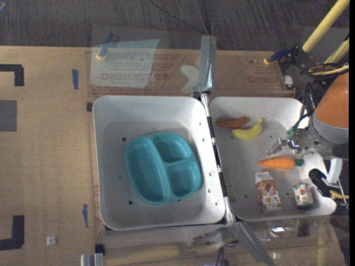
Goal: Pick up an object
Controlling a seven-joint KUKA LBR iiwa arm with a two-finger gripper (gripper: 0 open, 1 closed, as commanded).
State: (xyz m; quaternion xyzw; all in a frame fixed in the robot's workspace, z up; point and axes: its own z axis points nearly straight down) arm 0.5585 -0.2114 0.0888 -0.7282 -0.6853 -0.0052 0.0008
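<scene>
Arm (334, 115) enters from the right edge of the camera view, mostly cropped; orange band shows as a rounded bulge at the upper right, grey section just below it; wrist angles down and leftward; gripper (289, 143) sits at the end of the wrist as a small metallic cluster with a green spot near it, low over the right side of the view; finger state too small and cluttered to read; a black part of the rig shows lower right near the edge.
</scene>
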